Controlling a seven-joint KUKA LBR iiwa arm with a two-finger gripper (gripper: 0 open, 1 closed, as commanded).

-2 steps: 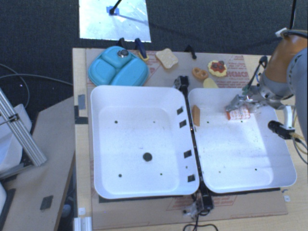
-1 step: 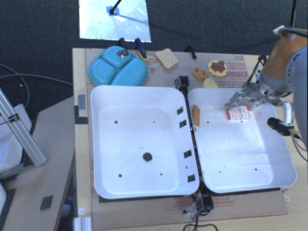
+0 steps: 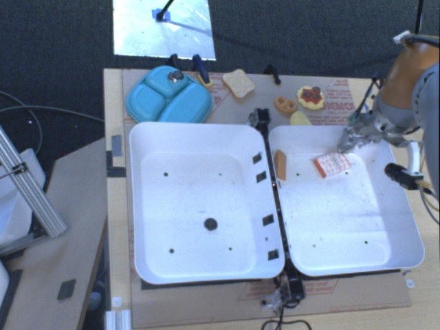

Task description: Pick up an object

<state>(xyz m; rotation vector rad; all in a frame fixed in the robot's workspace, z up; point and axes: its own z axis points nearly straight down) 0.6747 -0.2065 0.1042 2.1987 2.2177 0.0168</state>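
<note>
In the right bin (image 3: 385, 253) a red-and-white packet (image 3: 333, 164) lies flat near the far wall, and a small orange-brown stick (image 3: 280, 164) rests against the left wall. The left bin (image 3: 148, 253) holds a small dark disc (image 3: 210, 223). My gripper (image 3: 349, 141) hangs low over the right bin's far right corner, just above and to the right of the packet. Its fingers point down toward the bin floor beside the packet, and nothing shows between them.
Behind the bins lie a blue divided plate (image 3: 169, 96), a slice of toast (image 3: 238, 83), a pretzel (image 3: 285, 104), a small tart (image 3: 311, 97) and a yellow piece (image 3: 300, 119). A black clamp (image 3: 260, 117) sits where the bins meet. A metal rail (image 3: 27, 184) stands at the left.
</note>
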